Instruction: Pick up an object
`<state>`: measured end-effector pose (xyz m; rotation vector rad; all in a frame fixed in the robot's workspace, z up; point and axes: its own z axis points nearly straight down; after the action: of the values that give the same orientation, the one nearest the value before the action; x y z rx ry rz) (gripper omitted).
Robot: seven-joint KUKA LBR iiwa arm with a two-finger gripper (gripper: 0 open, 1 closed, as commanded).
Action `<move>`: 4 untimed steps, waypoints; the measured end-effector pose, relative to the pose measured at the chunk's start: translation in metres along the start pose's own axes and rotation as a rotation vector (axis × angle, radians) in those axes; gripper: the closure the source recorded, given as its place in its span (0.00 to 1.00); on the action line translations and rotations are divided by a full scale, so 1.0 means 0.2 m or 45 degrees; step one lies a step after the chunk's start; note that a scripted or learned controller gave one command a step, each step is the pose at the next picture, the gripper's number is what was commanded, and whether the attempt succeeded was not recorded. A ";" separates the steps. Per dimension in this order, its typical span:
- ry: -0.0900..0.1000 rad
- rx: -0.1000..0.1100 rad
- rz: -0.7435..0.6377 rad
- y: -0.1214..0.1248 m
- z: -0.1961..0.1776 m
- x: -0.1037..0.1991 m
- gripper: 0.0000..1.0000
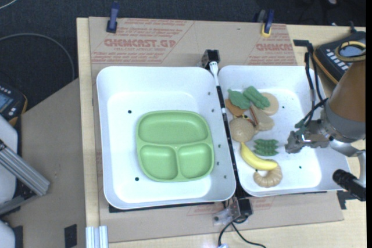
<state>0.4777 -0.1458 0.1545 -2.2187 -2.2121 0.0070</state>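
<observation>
The right bin [302, 174] holds a heap of toy food: a yellow banana [256, 160], a tan ring-shaped pastry [268, 177], a small green leafy piece [267, 146], a larger green piece [256, 96], and several beige and brown pieces [244, 122]. My gripper [295, 142] hangs low over the right bin, just right of the small green piece, reaching in from the right. Nothing shows between its fingers, and their gap is too small and dark to read.
The left bin [116, 125] holds a green three-compartment plate [174, 144]. A black divider clip [210, 58] sits at the back between the bins. A yellow-and-black device [343, 55] lies at the back right. The orange wrist band [351, 96] looms over the right bin's edge.
</observation>
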 end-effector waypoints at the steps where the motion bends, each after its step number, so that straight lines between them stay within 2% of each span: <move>1: -0.004 -0.029 -0.014 0.01 -0.64 0.30 1.00; 2: 0.000 -0.006 -0.011 0.00 -0.46 0.61 1.00; 3: -0.004 -0.014 -0.004 0.01 -0.52 0.60 1.00; 4: 0.000 -0.016 -0.021 0.03 -0.58 1.28 1.00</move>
<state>0.4855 0.1096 0.2703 -2.2069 -2.2365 -0.0075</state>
